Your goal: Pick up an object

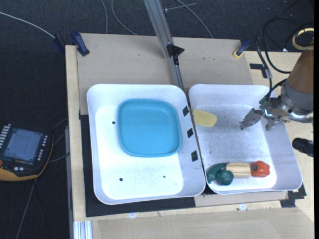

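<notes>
Risk first: your two-finger gripper (pixel 259 118) hangs over bare floor near the right wall of the right-hand shallow white bin (pixel 234 91), and nothing lies beneath it. Its fingers stand apart, splayed, with nothing between them. If you close from this spot, you will likely grasp air. A straight descent could also strike the bin floor, or the rim just beside the wrist.

You have three candidate objects, all in that same bin. The pale yellow flat piece (pixel 205 118) lies near the left wall, well apart from the gripper. Along the near edge sit a dark green rounded lump (pixel 220 175), a tan wooden-looking cylinder (pixel 238 170) and a red rounded piece (pixel 259 169), lined up and apparently touching; I cannot tell whether they are joined as one toy. Going for that row, you risk the fingers straddling two pieces or pushing them against the near wall, since they lie close to it. The yellow piece looks thin and low, so the fingers may slide over it rather than catch it.

In the left-hand shallow white bin (pixel 102 133) you have a light blue square plastic plate (pixel 149 127) with rounded corners, lying flat in the middle. It is broad and shallow, a poor fit for narrow fingers, and far from your reach now.
</notes>
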